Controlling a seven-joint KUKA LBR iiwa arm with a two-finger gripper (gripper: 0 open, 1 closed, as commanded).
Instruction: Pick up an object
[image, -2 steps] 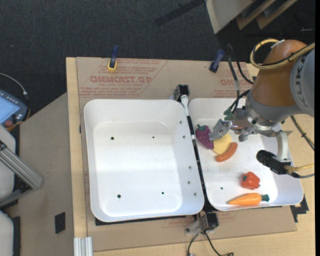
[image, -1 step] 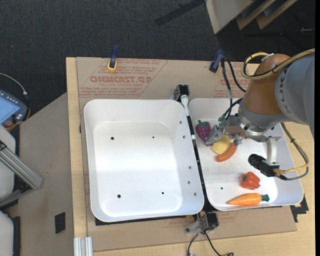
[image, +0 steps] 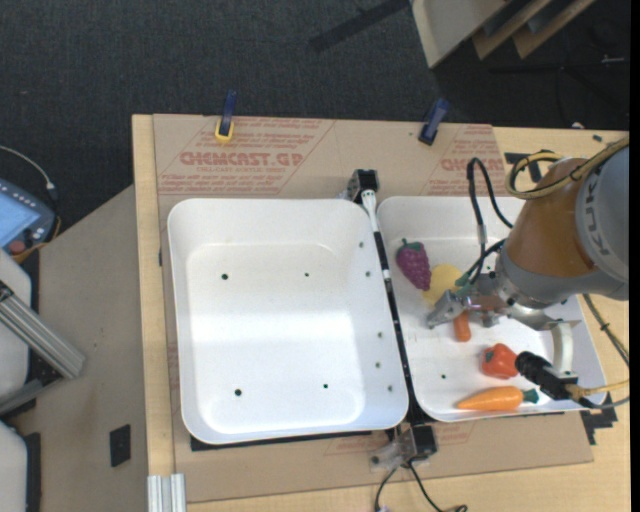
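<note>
My gripper (image: 452, 312) is low in the right bin (image: 440, 392), near its middle. A small orange piece (image: 461, 328) sits right at the gripper's tip; whether it is gripped cannot be made out. A yellow object (image: 443, 279) lies just above the gripper, touching a purple grape bunch (image: 413, 264). A red-orange pepper (image: 498, 360) and an orange carrot (image: 491, 400) lie toward the bin's front.
The left bin (image: 200, 330) stands beside the right one, with a black divider strip (image: 385, 290) between them. Both rest on a cardboard sheet (image: 300, 150) held by clamps at the back. The arm (image: 560, 240) covers the right bin's right side.
</note>
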